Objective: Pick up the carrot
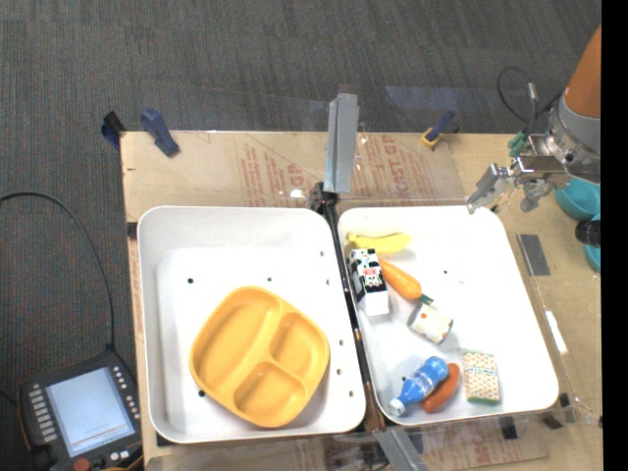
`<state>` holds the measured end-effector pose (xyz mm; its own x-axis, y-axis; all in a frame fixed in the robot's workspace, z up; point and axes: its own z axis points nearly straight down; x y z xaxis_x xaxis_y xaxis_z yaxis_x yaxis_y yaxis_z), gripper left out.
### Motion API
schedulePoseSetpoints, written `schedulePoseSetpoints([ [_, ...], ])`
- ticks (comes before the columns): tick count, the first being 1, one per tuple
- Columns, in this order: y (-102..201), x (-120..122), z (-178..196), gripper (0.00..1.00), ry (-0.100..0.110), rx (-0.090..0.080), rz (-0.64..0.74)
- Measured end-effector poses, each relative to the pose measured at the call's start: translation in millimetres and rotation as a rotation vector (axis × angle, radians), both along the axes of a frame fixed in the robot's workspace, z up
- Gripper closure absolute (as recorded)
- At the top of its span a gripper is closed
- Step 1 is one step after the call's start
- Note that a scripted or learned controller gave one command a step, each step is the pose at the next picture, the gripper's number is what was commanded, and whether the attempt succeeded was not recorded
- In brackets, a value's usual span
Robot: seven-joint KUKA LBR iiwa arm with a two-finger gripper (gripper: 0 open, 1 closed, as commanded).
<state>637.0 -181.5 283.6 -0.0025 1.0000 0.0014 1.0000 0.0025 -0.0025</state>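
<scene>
Lying beside carrot [401, 281], a carton [370, 281] with print too small to read

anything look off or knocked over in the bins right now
Nothing is spilled or damaged. The milk carton lies on its side against the right bin's left wall, touching the carrot, and the blue bottle lies flat by the front rim. The yellow tray sits skewed in the left bin.

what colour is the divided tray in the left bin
Yellow-orange; the divided tray shows plainly in the camera view.
</scene>
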Motion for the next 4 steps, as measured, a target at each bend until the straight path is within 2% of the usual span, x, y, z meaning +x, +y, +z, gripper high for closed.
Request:
schedulePoseSetpoints([
  [1,58.9,-61.6,-118.3,0.00,0.003,0.001,0.081],
  [2,55.0,-28.9,-197.4,0.00,0.001,0.001,0.247],
  [3,53.2,-28.8,-187.6,1.00,0.001,0.003,0.240],
  [4,176.8,-42.0,-96.9,1.00,0.000,0.000,0.189],
])
